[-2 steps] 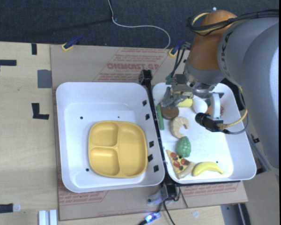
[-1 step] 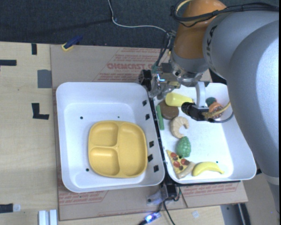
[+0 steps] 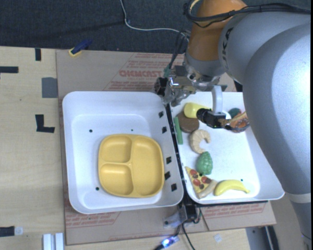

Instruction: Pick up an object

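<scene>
My gripper [image 3: 171, 91] hangs over the far end of the wall between the two bins, at the right bin's [image 3: 250, 155] back left corner. Just right of it and below lie a yellow piece [image 3: 192, 109] and a brown round piece [image 3: 187, 123]. A thin green strip [image 3: 178, 132] runs along the divider. Further forward are a pale croissant [image 3: 200, 140], a green lumpy toy [image 3: 204, 163], a pizza slice [image 3: 197, 181] and a banana [image 3: 230, 187]. I see nothing held in the gripper.
The left bin [image 3: 78, 113] holds a yellow divided plate [image 3: 130, 165]. An orange-brown piece [image 3: 240, 123] and a teal piece [image 3: 234, 112] lie at the right bin's back right. The grey arm covers the view's right side.
</scene>
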